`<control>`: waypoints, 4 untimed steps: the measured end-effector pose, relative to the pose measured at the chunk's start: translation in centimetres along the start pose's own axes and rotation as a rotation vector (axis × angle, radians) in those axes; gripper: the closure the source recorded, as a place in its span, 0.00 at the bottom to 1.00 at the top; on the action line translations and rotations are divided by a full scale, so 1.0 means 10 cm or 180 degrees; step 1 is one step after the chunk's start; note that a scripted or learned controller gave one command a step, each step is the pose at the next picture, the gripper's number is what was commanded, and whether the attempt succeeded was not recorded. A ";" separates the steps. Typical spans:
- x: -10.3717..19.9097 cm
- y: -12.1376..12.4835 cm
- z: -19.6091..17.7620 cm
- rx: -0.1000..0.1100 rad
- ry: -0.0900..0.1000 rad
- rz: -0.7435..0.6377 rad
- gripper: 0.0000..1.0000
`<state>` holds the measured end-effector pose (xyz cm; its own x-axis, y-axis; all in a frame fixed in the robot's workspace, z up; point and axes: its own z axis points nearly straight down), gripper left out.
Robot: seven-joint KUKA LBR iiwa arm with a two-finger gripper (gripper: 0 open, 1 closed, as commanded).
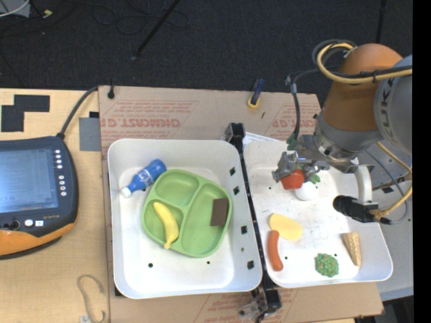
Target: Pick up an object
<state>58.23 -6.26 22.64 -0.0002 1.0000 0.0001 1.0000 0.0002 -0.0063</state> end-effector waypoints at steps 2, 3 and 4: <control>0.09 0.13 -0.09 -0.0014 0.0002 -0.0002 1.00; 0.04 0.10 -0.11 -0.0009 0.0002 -0.0001 1.00; -0.02 0.18 0.03 -0.0005 -0.0002 0.0003 1.00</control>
